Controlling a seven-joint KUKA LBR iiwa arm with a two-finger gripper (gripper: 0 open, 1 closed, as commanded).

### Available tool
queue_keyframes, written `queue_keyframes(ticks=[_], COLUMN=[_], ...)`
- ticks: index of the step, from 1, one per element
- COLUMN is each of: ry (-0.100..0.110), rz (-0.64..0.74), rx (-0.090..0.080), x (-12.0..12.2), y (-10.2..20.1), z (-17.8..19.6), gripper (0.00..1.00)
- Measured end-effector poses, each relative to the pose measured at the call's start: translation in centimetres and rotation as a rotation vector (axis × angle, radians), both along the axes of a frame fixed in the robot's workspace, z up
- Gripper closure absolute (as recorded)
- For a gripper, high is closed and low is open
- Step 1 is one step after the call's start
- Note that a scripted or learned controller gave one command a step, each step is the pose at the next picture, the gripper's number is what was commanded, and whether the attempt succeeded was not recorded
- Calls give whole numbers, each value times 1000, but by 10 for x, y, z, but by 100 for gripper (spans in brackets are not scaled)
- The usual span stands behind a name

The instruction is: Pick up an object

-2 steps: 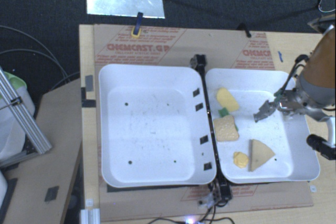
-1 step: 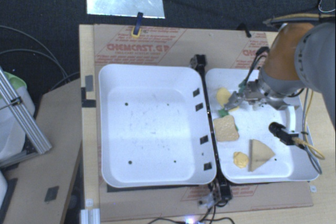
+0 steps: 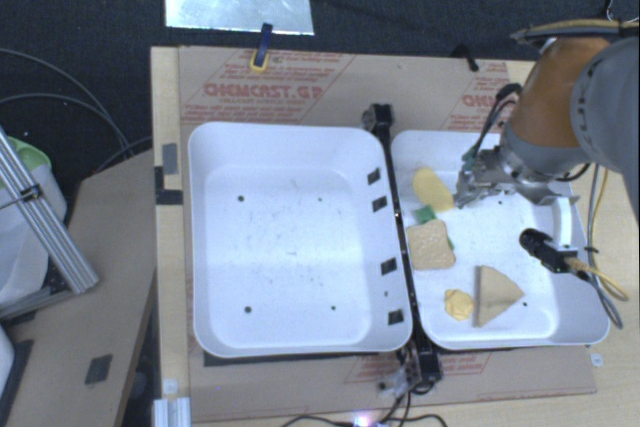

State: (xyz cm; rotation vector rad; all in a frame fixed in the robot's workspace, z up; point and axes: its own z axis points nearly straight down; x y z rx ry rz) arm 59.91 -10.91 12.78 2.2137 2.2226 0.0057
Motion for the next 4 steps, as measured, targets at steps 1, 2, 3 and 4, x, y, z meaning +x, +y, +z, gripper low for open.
queue_keyframes(ticks=[1, 2, 3, 4], ry=[1, 1, 9, 8], rz=[6, 6, 6, -4], rx=[3, 3, 3, 1], x=[-26, -54, -98, -113], y=[67, 118, 184, 162], z=[60, 116, 97, 63], gripper=[100, 100, 100, 100])
